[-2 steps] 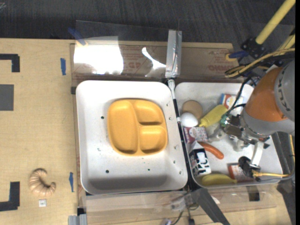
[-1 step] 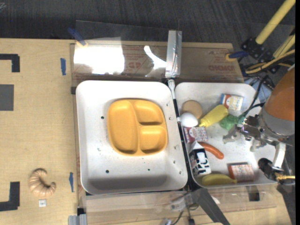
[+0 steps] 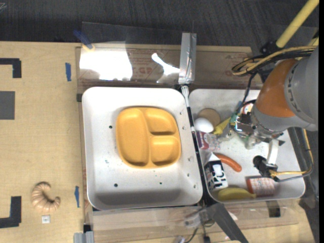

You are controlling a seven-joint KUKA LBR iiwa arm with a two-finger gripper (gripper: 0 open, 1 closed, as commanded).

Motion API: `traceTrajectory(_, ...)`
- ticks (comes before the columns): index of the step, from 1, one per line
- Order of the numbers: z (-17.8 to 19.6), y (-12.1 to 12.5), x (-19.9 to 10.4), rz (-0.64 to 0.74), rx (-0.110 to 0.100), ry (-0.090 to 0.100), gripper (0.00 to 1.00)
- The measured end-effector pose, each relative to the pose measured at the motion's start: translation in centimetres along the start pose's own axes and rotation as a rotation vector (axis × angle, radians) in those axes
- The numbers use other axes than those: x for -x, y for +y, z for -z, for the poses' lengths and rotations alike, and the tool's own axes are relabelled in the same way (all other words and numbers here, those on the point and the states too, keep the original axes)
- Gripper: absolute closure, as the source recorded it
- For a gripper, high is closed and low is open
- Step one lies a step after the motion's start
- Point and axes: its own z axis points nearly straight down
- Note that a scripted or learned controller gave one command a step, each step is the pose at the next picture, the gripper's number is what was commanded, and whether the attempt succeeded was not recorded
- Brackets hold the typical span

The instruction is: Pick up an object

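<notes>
My gripper (image 3: 246, 131) hangs low over the middle of the right bin (image 3: 293, 151), under the grey arm with its orange band. Left of it lie a white egg-shaped ball (image 3: 204, 125) and a brown round piece (image 3: 211, 116) at the bin's back left. An orange carrot (image 3: 231, 163) lies just in front of the gripper. Further forward are a black and white bottle (image 3: 216, 175), a yellow banana (image 3: 233, 193) and a red and white can (image 3: 262, 186). A purple packet (image 3: 206, 141) sits by the left wall.
The left bin (image 3: 96, 135) holds a yellow divided plate (image 3: 148, 136). A tan croissant-shaped toy (image 3: 45, 197) lies on the wooden bench at the front left. A clear plastic sheet (image 3: 131, 65) stands behind the bins.
</notes>
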Motion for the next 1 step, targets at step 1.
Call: traceTrajectory(1,0.11,-7.62,-0.39,0.176,-0.001,0.002,0.0)
